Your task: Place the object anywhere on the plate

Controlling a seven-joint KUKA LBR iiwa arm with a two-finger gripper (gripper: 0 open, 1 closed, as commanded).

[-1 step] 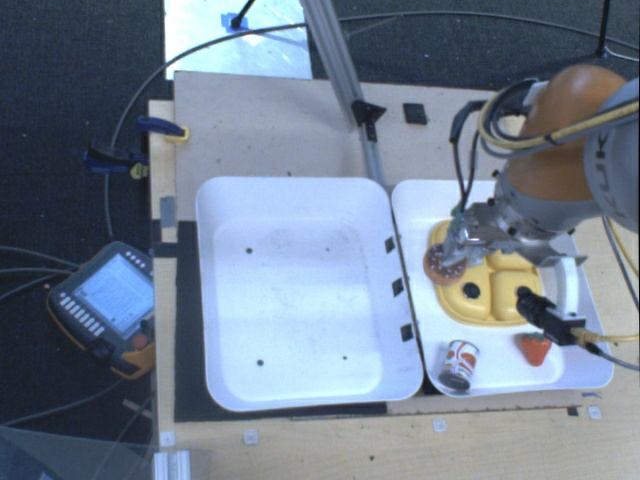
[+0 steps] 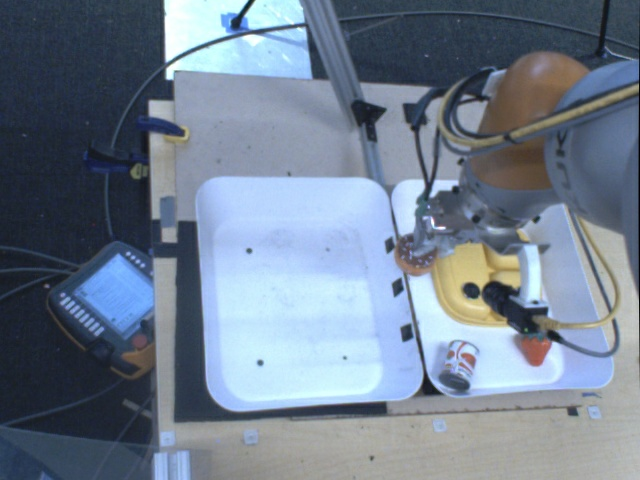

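Inspector: Status?

Operator: I found the gripper (image 2: pixel 425 230) at the right bin's (image 2: pixel 590 373) left edge, over a brown ring (image 2: pixel 412 258); finger state undeterminable. The yellow plate (image 2: pixel 468 286) lay beside. I judged the rim could snag it.

arm (image 2: pixel 560 138): cut by right edge | yellow plate (image 2: pixel 470 288): partly hidden under arm

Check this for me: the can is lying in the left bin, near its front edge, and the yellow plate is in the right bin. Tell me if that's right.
Not quite. The can lies in the right bin, near its front edge, not in the left bin. The camera view shows it just in front of the yellow plate, which is indeed in the right bin.
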